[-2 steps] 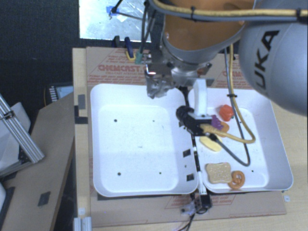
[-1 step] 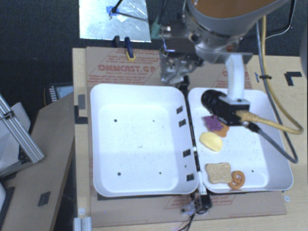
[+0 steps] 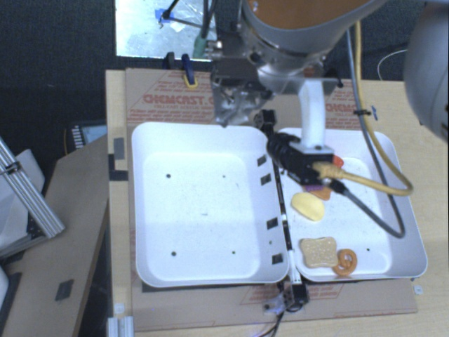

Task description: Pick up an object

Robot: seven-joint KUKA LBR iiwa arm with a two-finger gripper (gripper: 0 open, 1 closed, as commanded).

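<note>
- Found a yellow oval piece [image 3: 309,206] lying flat in the right bin [image 3: 396,248], close to that bin's left wall and about halfway along it.
- Saw a toast slice [image 3: 318,251] in the same bin, nearer the front edge, with a bare strip of floor between it and the yellow oval piece.
- Spotted a pretzel [image 3: 345,262] just beside the toast slice on its right. Could not tell whether the two touched.
- Made out an orange and purple thing [image 3: 319,190] just behind the yellow oval piece, partly hidden under the robot's own hardware. Could not tell its shape.
- Found the gripper [image 3: 233,112] over the far rim of the left bin [image 3: 144,188], toward that bin's far right corner and well apart from all four things.
- Could not tell whether the gripper was released or clenched, as its tip was blurred against the rim.
- Saw the arm [image 3: 302,12] coming in from the upper right, grey with an orange band.
- Noted both bins side by side, touching along the middle, on a cardboard sheet [image 3: 168,98] with red print.
- Noted a blue and yellow clamp [image 3: 188,70] at the sheet's far edge.
</note>
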